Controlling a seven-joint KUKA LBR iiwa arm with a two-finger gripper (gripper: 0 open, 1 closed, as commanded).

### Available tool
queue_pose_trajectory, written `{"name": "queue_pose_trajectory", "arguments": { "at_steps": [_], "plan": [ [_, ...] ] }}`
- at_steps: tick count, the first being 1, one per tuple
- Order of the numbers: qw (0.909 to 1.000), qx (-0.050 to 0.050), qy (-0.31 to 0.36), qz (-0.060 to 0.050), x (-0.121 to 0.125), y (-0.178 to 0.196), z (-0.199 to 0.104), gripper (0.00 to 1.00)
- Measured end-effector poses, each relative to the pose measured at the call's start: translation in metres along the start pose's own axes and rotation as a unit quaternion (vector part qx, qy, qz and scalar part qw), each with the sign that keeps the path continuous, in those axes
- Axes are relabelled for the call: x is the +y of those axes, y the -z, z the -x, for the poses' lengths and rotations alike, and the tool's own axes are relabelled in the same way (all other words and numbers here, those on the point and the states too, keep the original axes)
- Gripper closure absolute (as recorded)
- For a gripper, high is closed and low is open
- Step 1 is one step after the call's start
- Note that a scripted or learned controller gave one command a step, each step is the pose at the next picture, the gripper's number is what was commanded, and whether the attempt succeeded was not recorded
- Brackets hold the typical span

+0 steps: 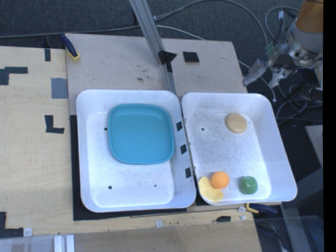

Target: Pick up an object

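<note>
Right-hand shallow white plastic bin [262, 109], floor dusted with dark specks, held four small items. A smooth round orange ball [220, 180] sat near the front edge, touching a flat pale yellow banana-like piece [208, 191] tucked in the front-left corner. Just beside it to the right lay a glossy round green object [248, 185], apart from the ball. A dull beige disc-shaped object [236, 123] rested alone toward the back of the same bin.

Left-hand white bin [89, 140] carried a matte turquoise rounded-square plate [140, 133], lying flat.

Two-finger gripper [265, 73] hung outside the bins, beyond the right bin's back-right corner, over the dark floor and cables. Its fingers were spread apart with nothing between them. Grey arm with orange band [310, 14] rose above it.
</note>
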State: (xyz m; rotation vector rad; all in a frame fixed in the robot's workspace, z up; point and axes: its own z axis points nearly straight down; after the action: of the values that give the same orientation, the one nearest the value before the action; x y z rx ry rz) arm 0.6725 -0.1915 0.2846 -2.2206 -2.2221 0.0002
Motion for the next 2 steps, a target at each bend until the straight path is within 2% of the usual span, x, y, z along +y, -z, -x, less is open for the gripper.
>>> {"name": "queue_pose_trajectory", "arguments": {
  "at_steps": [1, 2],
  "plan": [
    [1.0, 0.0, 0.0, -0.002, 0.004, -0.057, -0.009, 0.0],
    [1.0, 0.0, 0.0, -0.002, -0.001, -0.103, -0.004, 0.0]
  ]
}}
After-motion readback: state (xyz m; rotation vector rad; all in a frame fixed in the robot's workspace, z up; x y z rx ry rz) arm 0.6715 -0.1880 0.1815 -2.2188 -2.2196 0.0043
